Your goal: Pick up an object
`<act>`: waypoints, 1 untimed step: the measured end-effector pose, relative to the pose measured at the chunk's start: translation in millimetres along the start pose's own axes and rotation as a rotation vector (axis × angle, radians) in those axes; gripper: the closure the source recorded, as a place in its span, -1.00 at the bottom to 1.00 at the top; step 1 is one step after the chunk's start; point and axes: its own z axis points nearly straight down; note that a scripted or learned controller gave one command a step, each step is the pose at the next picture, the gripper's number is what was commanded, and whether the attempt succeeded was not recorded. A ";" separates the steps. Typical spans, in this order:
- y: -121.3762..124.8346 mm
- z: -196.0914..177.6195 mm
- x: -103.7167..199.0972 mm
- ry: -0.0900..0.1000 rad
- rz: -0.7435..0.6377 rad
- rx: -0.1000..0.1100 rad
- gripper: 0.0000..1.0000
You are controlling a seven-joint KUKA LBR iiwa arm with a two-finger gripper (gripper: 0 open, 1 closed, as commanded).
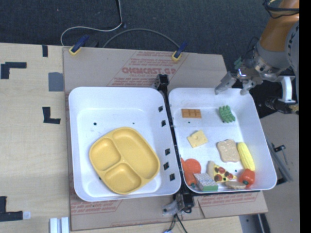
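I see a cardboard sheet (146, 72) laid over a pale wooden bench, dark carpet behind it, and two white bins clipped together along a black centre seam. The left bin (80, 106) carries a yellow divided plate (124, 160) toward its near half; the far half of that bin is bare floor. The right bin (260, 130) has open floor along its far rim and centre. In it I note a brown waffle piece (191, 113), a green leafy piece (226, 113) and a cheese wedge (197, 139) standing apart from each other. The near end is crowded: bread slice (227, 150) touching a corn cob (245, 155), with an orange ball (191, 166), pizza slice (221, 173), red tomato-like piece (247, 177) and a small box (206, 182) packed together; I cannot separate their edges cleanly.

The arm enters from the right, partly cut off by the frame. The gripper (234, 84) hovers over the far right corner of the right bin, fingers spread apart with nothing between them, near the green leafy piece.
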 end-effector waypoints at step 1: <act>-9.0 74.2 -32.6 0.000 0.002 0.007 -1.00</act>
